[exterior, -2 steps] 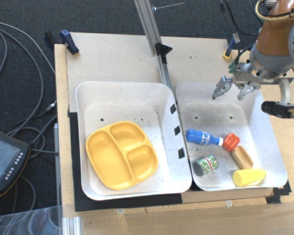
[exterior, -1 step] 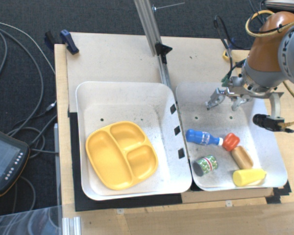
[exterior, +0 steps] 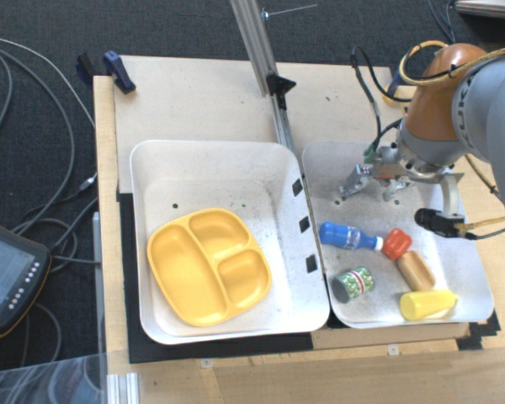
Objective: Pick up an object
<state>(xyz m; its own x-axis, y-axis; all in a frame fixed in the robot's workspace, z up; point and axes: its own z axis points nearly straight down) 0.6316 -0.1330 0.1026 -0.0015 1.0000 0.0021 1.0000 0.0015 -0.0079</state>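
My two-finger gripper point(exterior: 372, 185) hangs over the far part of the right shallow white bin point(exterior: 480, 280), and I cannot tell from this slanted look down whether it is spread or closed; nothing shows between its tips. It sits over bare bin floor, apart from every object.

Nearest to me, toward the front, lies a blue plastic bottle with a white neck point(exterior: 348, 236), on its side, its neck pointing to the right. Just beside that neck is a small round orange-red piece point(exterior: 396, 244), and touching or nearly touching it, a tan-brown cylinder point(exterior: 415, 269) runs diagonally toward the front right. At the front of the bin a yellow blocky plastic piece point(exterior: 427, 304) lies just beside the cylinder's lower end. Left of these, near the bin's front-left corner, a small green-and-white patterned can with a dark end point(exterior: 353, 283) rests on its side.

Behind my wrist my grey arm with its orange band point(exterior: 442, 82) reaches in from the right.

In the left shallow white bin point(exterior: 202, 162) lies a yellow divided plastic plate with three compartments point(exterior: 209, 265), well apart from me.
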